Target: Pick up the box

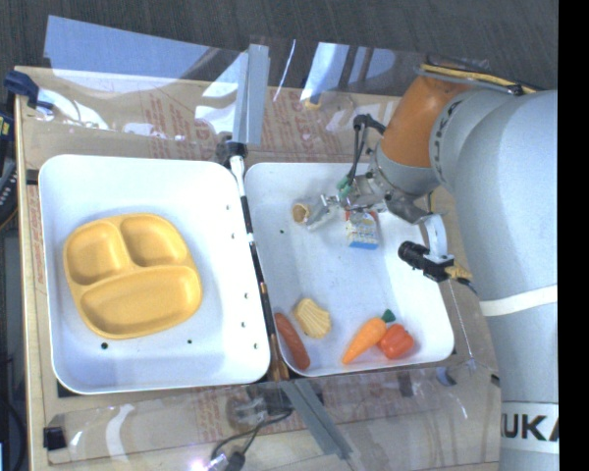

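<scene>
Arm base lettering: the grey arm (pixel 510 263) carries dark capitals "UKA" low at the right, the start of the word cut off at the edge.
Box print: the small box (pixel 363 231) in the right bin (pixel 412 312) has coloured printing, too small to read.
Bench marks: reddish markings on the bench (pixel 157 135) behind the bins, not legible.

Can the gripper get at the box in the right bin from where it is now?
Probably yes. The gripper sits right over the box near the far side of the right bin. The other food items lie apart from it, so nothing seems to block a grasp.
</scene>
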Robot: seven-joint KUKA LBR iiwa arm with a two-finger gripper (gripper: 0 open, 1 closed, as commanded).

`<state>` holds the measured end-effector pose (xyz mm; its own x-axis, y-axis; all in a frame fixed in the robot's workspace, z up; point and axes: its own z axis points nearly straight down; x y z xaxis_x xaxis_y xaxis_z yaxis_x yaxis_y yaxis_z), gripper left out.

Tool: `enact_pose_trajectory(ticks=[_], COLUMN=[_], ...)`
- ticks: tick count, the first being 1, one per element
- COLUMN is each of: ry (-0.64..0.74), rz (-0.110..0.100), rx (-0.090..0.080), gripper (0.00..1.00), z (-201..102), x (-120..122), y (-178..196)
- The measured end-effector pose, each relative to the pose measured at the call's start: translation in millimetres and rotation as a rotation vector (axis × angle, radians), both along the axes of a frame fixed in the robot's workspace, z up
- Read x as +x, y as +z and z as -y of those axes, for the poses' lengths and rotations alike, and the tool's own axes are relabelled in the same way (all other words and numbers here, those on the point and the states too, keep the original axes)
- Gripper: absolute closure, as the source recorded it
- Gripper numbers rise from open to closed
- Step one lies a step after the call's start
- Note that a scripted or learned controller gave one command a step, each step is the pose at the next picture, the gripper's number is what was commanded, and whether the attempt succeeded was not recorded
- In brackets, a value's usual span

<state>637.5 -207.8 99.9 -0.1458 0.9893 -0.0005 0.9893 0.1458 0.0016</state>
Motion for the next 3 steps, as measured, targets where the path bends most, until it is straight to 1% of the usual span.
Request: enact_pose_trajectory(ticks=[1,2,3], ry=[0.071,0.093,0.096], rz=[0.0,-0.004,-0.004], rx=[0.0,0.002,0.002], gripper=[0.0,0.0,1.0], z=[0,0,-1], x=[3,-8,-7], y=[-7,-8,3])
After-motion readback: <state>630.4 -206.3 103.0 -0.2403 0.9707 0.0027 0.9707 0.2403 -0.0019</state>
